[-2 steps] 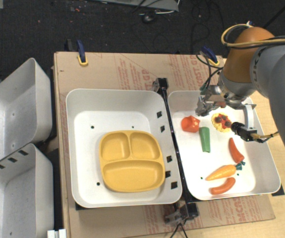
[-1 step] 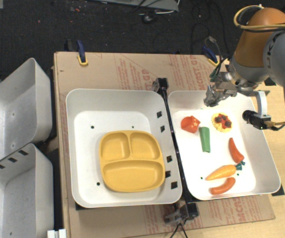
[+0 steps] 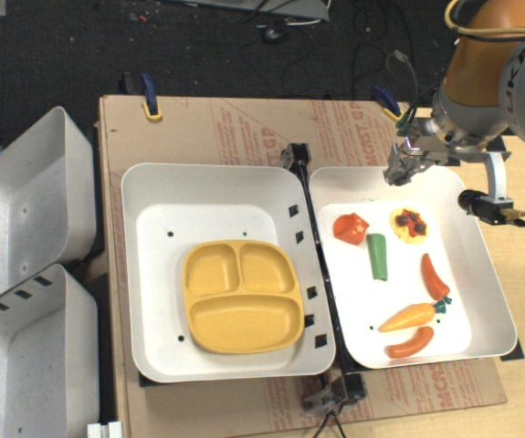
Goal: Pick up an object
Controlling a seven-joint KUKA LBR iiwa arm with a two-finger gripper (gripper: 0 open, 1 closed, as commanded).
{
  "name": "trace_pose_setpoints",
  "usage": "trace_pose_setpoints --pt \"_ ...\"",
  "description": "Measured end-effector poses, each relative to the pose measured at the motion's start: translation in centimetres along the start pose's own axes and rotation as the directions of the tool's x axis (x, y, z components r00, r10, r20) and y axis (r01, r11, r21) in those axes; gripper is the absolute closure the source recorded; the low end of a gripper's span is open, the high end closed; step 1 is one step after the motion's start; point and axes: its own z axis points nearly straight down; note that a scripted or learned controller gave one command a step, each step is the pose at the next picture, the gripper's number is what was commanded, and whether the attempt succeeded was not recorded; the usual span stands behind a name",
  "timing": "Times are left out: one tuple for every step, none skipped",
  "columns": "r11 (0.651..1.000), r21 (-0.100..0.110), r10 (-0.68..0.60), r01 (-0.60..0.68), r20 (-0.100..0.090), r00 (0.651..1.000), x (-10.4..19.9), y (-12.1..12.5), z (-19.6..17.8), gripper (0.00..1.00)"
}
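Bench: two shallow white bins are set side by side on a cardboard-covered top, with dark floor and cables beyond.
Right bin (image 3: 481, 245): the pickable toy foods are held here, loosely spread.
Red pepper (image 3: 351, 227): lies toward the bin's back left, just beside the green piece.
Green vegetable (image 3: 377, 255): a slim stick, laid lengthwise near the bin's middle.
Yellow round piece (image 3: 409, 224): dark-topped, lies nearest the back rim and nearest the gripper.
Red chili (image 3: 434, 276): lies slanted on the right side.
Carrot (image 3: 410, 315): lies toward the front, close above the red sausage (image 3: 410, 342).
Gripper (image 3: 404, 167): is seen above the back rim of the right bin, apart from every object; nothing is seen between the fingers, and whether they are open or closed cannot be told.
Left bin (image 3: 143, 235): a yellow divided tray (image 3: 242, 296) is held in it.
Step in hand: judged as the approach before a grasp, with nothing lifted yet.
Advice: a well-separated piece such as the chili or the yellow round should be chosen, the fingers centred across its narrow width, and the descent kept clear of neighbours and the bin wall.
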Motion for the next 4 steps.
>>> trace_pose_setpoints --pt "1.0 0.007 -0.003 0.003 -0.002 1.0 4.1 -2.0 -0.4 1.0" --pt "1.0 0.008 -0.005 0.005 -0.003 1.0 9.2 -2.8 0.1 1.0" --pt "1.0 0.008 -0.005 0.005 -0.003 1.0 13.9 -3.9 0.5 1.0" --pt "1.0 0.006 -0.007 0.007 -0.004 1.0 19.7 -4.9 -0.5 1.0"
